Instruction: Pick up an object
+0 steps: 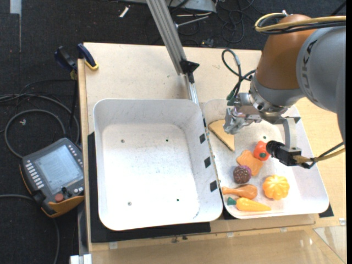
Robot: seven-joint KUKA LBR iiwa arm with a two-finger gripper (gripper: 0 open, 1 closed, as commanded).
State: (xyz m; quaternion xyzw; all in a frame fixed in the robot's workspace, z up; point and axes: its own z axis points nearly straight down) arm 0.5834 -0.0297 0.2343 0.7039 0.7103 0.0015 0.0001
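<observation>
The right white bin (308, 197) holds several toy foods: a tan wedge (221, 133) at its left edge, an orange block (248, 160), a red tomato-like piece (260, 150), a dark purple berry (241, 174), a small orange pumpkin (275, 186), a tan drumstick shape (242, 191) and an orange carrot (252, 205). My gripper (235, 121) hangs over the upper left part of this bin, just above the tan wedge. Its fingers point down and the view does not show their spacing. Nothing is visibly held.
The left white bin (104, 114) sits beside it, its right wall overlapping the right bin. A metal pole (168, 29) slants across the bench top. A teach pendant (52, 172) lies on the floor at left. Cables trail off the arm.
</observation>
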